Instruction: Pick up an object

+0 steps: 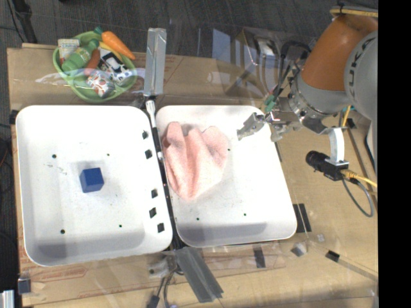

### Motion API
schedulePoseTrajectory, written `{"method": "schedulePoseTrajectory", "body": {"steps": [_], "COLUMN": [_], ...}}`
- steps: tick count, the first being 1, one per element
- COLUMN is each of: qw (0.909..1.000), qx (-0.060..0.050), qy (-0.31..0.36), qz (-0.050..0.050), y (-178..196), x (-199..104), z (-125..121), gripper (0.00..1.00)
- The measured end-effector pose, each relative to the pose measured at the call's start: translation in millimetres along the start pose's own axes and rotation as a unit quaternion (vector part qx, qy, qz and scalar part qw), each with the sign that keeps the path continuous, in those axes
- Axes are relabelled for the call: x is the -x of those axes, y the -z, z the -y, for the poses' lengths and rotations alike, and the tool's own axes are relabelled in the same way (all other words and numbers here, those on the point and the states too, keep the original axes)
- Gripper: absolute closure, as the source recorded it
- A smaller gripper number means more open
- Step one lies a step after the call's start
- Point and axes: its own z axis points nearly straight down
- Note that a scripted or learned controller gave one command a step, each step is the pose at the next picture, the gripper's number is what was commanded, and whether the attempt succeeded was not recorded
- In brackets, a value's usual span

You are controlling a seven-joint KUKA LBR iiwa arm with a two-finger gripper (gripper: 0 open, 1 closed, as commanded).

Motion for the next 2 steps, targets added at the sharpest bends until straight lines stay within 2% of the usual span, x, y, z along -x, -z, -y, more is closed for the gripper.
{"method": "schedulePoseTrajectory", "body": {"steps": [1, 2], "qw": [0.9998, 0.9923], "qx": [-0.001, 0.001], "qy": [0.02, 0.123], "qz": [0.0, 0.0], "y": [-136.0, -163.2], "x": [-58.5, -49.2], "z": [-10.5, 1.6], "gripper": [0.0, 0.0]}}
